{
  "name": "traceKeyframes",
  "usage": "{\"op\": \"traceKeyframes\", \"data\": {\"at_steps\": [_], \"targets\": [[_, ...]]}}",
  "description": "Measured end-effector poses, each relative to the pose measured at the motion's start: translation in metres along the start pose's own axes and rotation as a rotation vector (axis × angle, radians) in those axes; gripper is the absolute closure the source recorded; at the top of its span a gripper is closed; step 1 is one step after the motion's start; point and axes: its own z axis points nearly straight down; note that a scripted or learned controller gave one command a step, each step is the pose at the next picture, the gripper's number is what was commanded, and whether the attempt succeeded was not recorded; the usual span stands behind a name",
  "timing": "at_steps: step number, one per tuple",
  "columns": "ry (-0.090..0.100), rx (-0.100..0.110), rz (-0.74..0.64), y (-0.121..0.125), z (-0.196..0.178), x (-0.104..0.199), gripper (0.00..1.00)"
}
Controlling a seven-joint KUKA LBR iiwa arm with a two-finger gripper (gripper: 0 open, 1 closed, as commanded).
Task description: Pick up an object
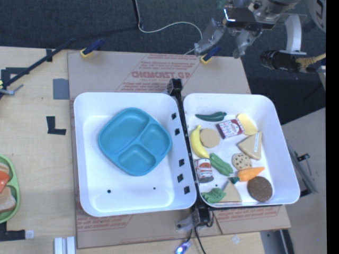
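Camera view: I am holding the grey two-finger gripper [225, 36] high behind the bins, fingers spread and carrying nothing, while the yellow plastic banana [198, 142] is waiting unpicked among toy food in the right white bin [275, 115].

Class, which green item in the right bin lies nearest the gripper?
The dark green chili pepper, at the bin's far edge, closest to the gripper; the other green items lie lower.

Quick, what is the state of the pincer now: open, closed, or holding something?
Pincer: open, holding nothing, raised beyond the bins' far edge.
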Motion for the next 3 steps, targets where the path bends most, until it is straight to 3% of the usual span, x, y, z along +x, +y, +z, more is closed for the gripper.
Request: {"op": "traceKeyframes", "data": {"at_steps": [1, 2, 3], "targets": [[-0.003, 0.019, 0.001, -0.001, 0.001, 0.000, 1.00], [-0.001, 0.033, 0.005, -0.078, 0.092, 0.003, 1.00], [0.003, 0.007, -0.004, -0.103, -0.030, 0.044, 1.00]]}}
